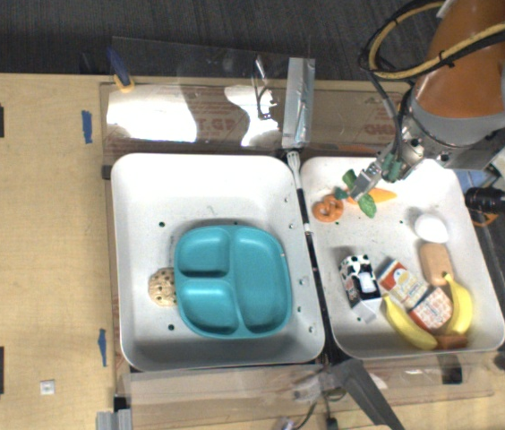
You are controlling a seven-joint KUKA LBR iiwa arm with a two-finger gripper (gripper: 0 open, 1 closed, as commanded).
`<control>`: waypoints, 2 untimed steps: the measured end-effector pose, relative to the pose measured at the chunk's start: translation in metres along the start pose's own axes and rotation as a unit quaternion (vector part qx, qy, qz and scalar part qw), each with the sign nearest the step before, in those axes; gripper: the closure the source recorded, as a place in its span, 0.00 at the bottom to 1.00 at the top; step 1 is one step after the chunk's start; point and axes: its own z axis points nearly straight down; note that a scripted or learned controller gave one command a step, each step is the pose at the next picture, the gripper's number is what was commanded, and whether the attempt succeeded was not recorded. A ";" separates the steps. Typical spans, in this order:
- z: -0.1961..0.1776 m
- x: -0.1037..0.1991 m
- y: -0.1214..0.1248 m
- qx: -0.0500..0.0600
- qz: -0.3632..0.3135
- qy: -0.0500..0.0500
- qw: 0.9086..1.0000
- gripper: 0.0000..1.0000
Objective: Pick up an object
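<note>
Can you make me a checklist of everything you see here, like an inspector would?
Surface: two white bins, left bin and right bin, on a bench.
Job's things: banana, carrot, pretzel, white egg, cow toy, carton.
Clutter: teal divided plate, cookie.
Gripper: gripper above the carrot's leafy end; grasp unclear.
Cables: yellow and black cables looped on the arm.
Surroundings: cardboard panel with blue tape.

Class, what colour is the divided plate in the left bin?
Teal blue; the divided plate shows best in the camera view.
</note>
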 end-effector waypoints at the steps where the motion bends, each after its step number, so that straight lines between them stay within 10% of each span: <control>1: 0.048 -0.039 0.017 0.006 0.052 0.003 0.999 1.00; 2: 0.046 -0.039 0.018 0.005 0.051 0.002 0.999 0.00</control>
